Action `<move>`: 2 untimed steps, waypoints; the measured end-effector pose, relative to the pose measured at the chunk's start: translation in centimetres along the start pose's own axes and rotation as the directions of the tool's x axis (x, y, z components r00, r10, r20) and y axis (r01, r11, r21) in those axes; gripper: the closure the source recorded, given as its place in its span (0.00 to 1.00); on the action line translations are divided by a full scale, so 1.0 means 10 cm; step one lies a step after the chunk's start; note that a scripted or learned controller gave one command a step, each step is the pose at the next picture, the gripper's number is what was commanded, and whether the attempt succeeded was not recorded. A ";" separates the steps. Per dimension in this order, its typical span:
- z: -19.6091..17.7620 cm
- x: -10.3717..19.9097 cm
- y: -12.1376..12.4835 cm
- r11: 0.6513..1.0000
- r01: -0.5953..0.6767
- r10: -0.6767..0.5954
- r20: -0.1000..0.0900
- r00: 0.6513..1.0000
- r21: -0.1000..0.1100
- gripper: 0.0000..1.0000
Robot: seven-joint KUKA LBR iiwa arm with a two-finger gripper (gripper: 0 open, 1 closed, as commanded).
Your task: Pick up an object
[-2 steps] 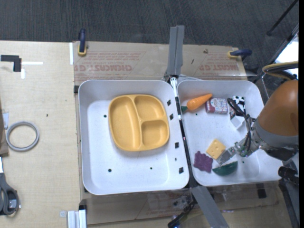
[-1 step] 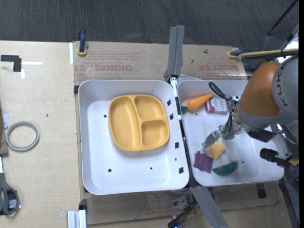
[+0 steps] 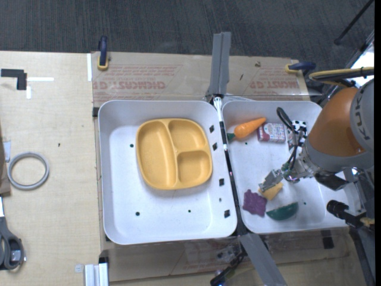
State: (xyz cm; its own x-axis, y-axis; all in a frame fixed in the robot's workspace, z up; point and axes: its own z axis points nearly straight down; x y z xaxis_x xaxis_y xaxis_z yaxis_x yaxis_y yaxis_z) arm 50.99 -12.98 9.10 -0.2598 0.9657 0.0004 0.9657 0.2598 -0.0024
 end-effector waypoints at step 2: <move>-0.09 -0.05 0.55 0.999 -0.031 0.031 0.011 0.999 -0.020 1.00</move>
State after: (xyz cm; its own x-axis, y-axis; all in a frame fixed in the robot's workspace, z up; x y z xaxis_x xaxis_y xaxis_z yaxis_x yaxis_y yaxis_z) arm 56.45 -11.99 10.00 -0.2298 0.9732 -0.0101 0.9730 0.2300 0.0172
